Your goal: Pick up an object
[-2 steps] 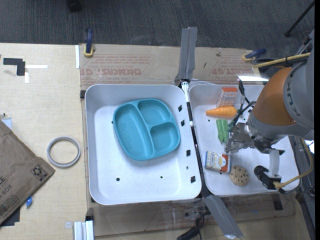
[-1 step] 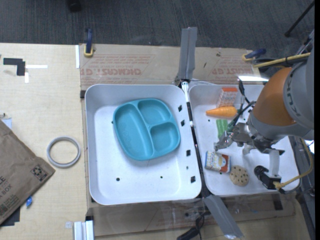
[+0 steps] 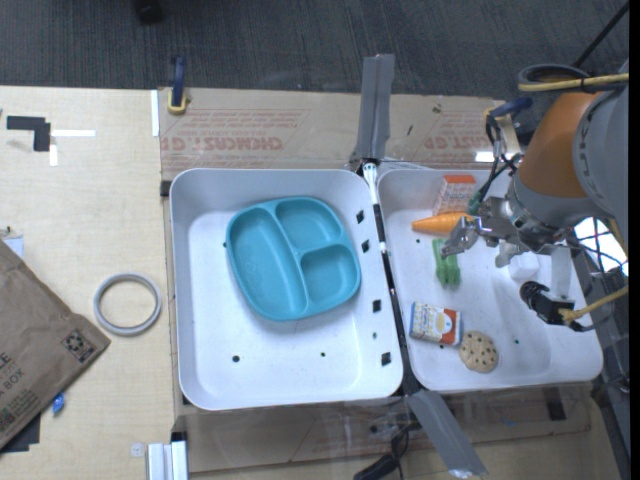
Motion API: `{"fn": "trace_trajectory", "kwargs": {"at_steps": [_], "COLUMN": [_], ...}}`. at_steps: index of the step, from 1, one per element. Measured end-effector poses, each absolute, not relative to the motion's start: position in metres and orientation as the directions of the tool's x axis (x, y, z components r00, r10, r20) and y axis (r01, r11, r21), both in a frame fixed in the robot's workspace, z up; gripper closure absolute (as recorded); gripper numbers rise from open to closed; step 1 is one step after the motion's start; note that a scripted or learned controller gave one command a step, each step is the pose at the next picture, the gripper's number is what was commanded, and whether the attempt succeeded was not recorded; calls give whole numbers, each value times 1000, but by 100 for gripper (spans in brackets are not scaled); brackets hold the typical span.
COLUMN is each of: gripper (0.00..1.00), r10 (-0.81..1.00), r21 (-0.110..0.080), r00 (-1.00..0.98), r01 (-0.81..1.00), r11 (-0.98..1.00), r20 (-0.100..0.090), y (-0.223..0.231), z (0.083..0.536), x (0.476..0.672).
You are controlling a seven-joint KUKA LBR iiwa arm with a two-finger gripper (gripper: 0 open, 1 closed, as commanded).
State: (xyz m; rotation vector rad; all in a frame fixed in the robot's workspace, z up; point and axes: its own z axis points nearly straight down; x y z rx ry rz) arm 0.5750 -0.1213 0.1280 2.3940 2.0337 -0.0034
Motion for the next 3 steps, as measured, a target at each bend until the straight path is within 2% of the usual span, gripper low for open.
{"fn": "trace_trajectory", "kwargs": {"at_steps": [1, 2, 3], "gripper": [0, 100, 100], "r10": [987, 988, 988], "r21": [-3, -4, 0], "r00": [160, 156, 158], "r01": [987, 988, 988], "r11": [-160, -156, -158], "r20": [-2, -4, -2], "y": [-111, -111, -57], "z": [91, 100, 192], "x": [594, 594, 627]}}
